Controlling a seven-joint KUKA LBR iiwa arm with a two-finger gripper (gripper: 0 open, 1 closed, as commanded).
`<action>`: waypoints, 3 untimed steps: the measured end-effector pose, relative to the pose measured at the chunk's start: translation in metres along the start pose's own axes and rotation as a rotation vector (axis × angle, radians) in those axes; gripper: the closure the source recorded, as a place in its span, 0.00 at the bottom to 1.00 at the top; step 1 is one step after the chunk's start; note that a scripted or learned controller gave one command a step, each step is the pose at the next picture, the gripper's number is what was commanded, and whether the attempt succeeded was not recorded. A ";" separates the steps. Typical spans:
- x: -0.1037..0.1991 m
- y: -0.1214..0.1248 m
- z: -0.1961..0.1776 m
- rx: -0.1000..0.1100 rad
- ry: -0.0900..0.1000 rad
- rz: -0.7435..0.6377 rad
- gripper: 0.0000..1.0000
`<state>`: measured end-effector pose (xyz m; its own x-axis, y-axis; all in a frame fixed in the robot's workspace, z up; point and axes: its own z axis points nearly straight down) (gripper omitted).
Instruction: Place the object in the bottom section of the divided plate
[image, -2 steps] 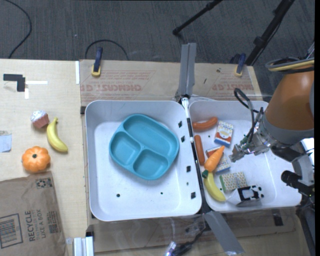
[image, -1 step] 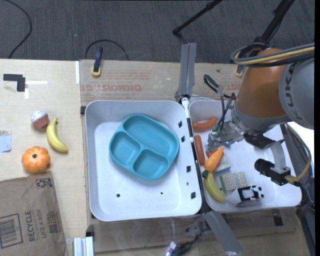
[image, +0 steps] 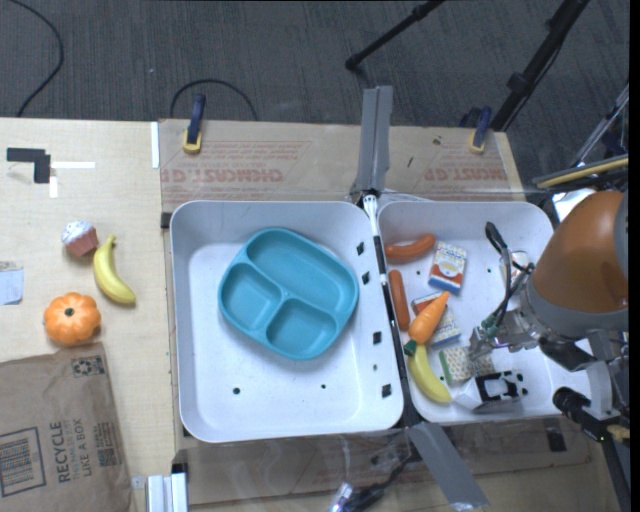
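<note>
Left of the left white bin (image: 190, 330), on the counter (image: 80, 180): a cupcake (image: 78, 238), banana (image: 112, 272) and pumpkin (image: 72, 319) above a paper bag (image: 50, 430).

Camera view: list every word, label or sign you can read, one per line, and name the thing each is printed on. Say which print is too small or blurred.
"RECYCLE LIKE A B…", cut off there, beside a barcode: on the brown paper bag.
"CHEMCAST GP", red, upside down, in repeated rows: on the brown board behind the bins.
Too small to read: the print on the small carton in the right bin.
</note>
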<state>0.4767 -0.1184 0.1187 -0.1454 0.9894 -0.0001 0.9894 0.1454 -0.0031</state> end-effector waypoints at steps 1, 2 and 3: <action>0.108 0.017 -0.073 -0.003 -0.001 -0.119 1.00; 0.081 0.012 -0.072 -0.001 -0.001 -0.049 1.00; -0.064 -0.009 -0.081 -0.003 -0.002 -0.202 1.00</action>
<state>0.4778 -0.1829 0.2000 -0.3409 0.9401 -0.0020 0.9401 0.3409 -0.0005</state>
